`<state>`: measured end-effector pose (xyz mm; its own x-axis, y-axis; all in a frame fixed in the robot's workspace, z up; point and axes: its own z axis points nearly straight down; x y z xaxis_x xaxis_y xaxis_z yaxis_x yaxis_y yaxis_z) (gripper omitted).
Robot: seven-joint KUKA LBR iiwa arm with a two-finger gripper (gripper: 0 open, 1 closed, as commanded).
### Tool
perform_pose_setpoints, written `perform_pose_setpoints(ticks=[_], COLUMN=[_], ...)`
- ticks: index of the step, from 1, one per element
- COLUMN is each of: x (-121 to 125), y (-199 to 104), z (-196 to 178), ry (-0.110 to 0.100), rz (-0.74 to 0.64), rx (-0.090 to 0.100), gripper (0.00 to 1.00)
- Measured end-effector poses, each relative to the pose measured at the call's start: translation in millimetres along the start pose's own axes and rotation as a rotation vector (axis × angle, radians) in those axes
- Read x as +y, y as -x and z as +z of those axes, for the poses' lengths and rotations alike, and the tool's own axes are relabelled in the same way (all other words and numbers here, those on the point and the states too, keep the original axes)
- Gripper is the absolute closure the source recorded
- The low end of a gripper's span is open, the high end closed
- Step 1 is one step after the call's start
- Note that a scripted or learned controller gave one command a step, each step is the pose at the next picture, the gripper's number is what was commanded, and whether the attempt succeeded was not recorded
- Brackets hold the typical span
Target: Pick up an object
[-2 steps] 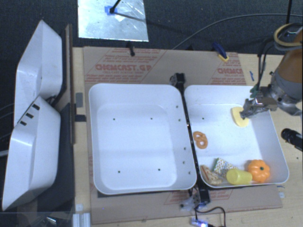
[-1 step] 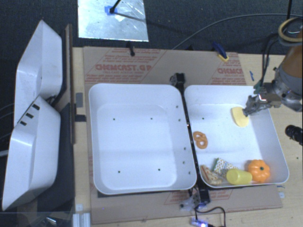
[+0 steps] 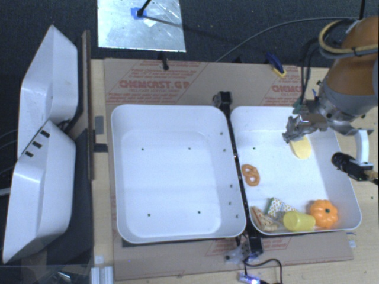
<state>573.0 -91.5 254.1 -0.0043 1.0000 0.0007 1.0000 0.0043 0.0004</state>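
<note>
Two white bins. Right bin (image 3: 331, 176) holds five things: pale yellow piece (image 3: 302, 149), pretzel (image 3: 251, 175), orange pumpkin (image 3: 323, 213), yellow cup (image 3: 298, 220), patterned packet (image 3: 273, 212). Yellow piece sits at the right bin's upper right, long axis roughly vertical, touching the gripper (image 3: 296, 131); grip state can't be told. Left bin (image 3: 124, 158) just beside it. Cardboard (image 3: 154, 83) reads "CHEMCAST".

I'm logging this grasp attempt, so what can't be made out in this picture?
- Hand: too small and blurred in the camera view to tell its grip on the pale yellow piece.
- Patterned items: partly hidden by the yellow object.
- Arm: cut off by the top edge.
</note>
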Motion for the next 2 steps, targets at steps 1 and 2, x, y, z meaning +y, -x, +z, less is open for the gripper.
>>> perform_pose_setpoints(ticks=[1, 2], x=[13, 25], y=[-60, -116], z=[0, -3], ry=[0.000, 0.001], rz=[-0.002, -0.001], rx=[0.001, 0.001], gripper=[1.00, 1.00])
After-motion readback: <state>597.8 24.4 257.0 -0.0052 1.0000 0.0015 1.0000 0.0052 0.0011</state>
